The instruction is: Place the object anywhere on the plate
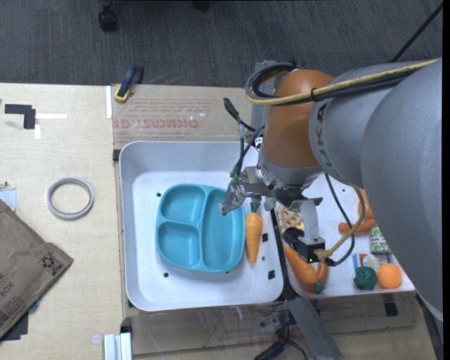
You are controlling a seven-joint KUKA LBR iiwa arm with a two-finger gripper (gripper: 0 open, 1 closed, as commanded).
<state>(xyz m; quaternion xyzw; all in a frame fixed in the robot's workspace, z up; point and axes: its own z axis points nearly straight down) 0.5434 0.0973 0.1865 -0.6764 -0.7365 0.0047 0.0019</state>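
- Camera view: the claw (247, 202) grasps the top of a carrot (253, 237), which hangs just below it, beside the blue plate (193, 228).
- Released here, I reckon the carrot drops off the plate's edge onto the bin (140, 211) floor.

dark grey carpet (176, 35) is running across the top of the view, and two black chair casters (107, 17) are resting on it at the upper edge. a pale wooden table (56, 155) is filling the left side. a roll of tape (70, 197) is lying flat on it, black tape marks (21, 114) are sitting near its far left corner, and a brown cardboard box (24, 271) is poking in at lower left. a flattened cardboard sheet (176, 119) is lying beyond the bins, with a blue and yellow tool (129, 82) at its corner.
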